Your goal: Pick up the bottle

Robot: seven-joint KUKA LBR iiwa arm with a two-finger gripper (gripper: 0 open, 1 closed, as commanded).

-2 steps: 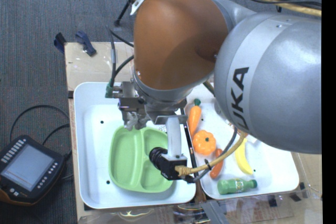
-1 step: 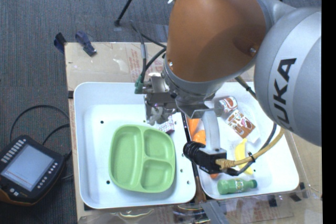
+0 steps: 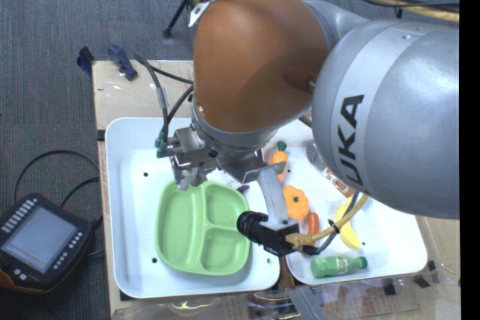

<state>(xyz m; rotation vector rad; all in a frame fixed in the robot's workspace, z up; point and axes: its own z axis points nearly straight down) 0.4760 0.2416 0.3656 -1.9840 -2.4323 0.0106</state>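
**Mia:** What is hard to see here?

**Ben:** The big arm (image 3: 322,86) gets in the way. Its orange and grey parts cover the top of both white bins. The right bin (image 3: 405,255) is mostly hidden, so only its lower part shows. Some small orange things sit in it just beside the arm, and I cannot tell what each one is. One looks like a little pumpkin (image 3: 295,200). A yellow banana (image 3: 346,228) peeks out near it, half covered by a cable.

**Mia:** Where is the bottle?

**Ben:** The green bottle (image 3: 338,264) lies on its side in the right bin, near the front wall, just below the banana. Nothing touches it.

**Mia:** And the claw?

**Ben:** The claw (image 3: 187,174) hangs over the left bin (image 3: 127,191), far from the bottle. It is at the top left edge of the green plate (image 3: 202,228), the one with three parts. I cannot tell if it touches the plate.

**Mia:** Is it wide or closed?

**Ben:** I cannot tell. It is small and grey and partly tucked under the arm. I see nothing held in it.

**Mia:** What else is there?

**Ben:** A black screen box (image 3: 41,240) lies on the floor, left of the surface (image 3: 105,97).
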